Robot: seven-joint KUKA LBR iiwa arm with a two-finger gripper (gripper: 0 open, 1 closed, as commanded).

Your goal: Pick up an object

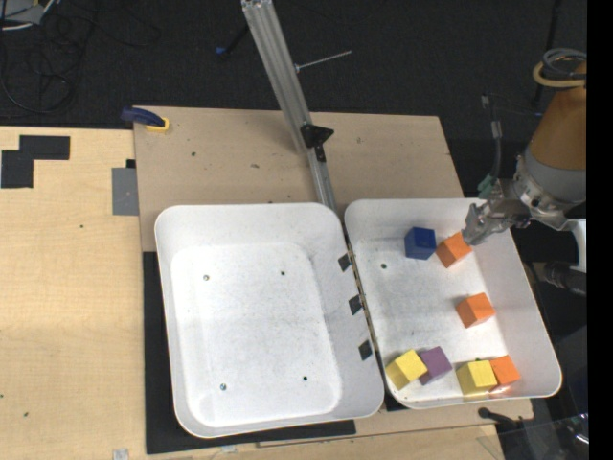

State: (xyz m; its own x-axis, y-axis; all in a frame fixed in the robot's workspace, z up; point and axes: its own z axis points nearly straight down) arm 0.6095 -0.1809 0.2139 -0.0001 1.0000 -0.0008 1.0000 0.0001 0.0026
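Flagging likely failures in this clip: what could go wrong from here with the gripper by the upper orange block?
1. The gripper sits at one edge of the tilted orange block, so it may push rather than grasp it.
2. The blue block is right beside the orange one and could get bumped.

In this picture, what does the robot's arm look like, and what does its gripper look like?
The arm enters from the right side of the view. Its wrist segment is grey and rounded, with a broad orange band above it. A pale ring-shaped part sits on top of the orange section. The gripper is a small metallic grey assembly, and a thin dark cable or rod rises beside it.
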